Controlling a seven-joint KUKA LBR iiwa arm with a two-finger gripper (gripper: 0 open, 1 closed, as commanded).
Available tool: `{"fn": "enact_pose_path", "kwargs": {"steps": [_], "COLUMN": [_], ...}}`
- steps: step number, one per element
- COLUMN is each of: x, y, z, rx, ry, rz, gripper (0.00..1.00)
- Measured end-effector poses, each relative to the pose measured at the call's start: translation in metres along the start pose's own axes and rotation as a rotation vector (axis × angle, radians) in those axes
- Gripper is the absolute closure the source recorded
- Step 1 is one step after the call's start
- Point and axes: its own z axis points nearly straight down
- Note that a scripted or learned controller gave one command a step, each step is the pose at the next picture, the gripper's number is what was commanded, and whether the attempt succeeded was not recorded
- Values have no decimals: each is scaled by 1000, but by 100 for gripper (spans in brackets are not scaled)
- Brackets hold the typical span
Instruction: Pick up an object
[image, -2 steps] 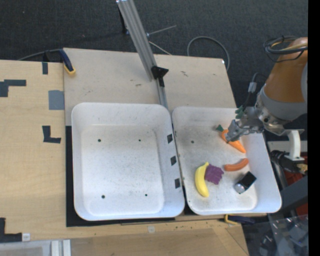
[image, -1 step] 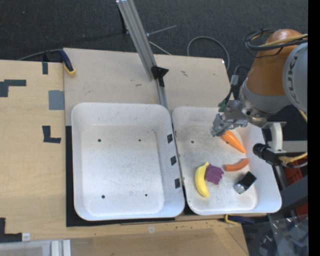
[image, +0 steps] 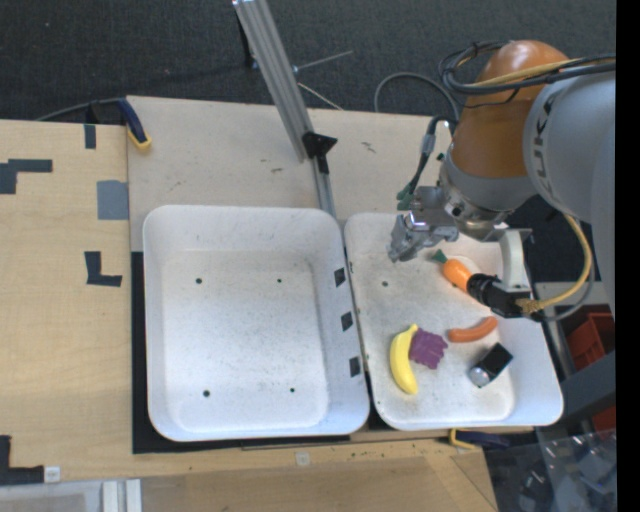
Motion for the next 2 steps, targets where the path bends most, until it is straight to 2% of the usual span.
{"fn": "enact_pose_path", "kwargs": {"steps": [1, 2], "x": [47, 96], "y": [12, 26], "z": [0, 21], "rx": [1, 3], "ry": [0, -2], "rz": [0, 1], "gripper": [100, 100]}}
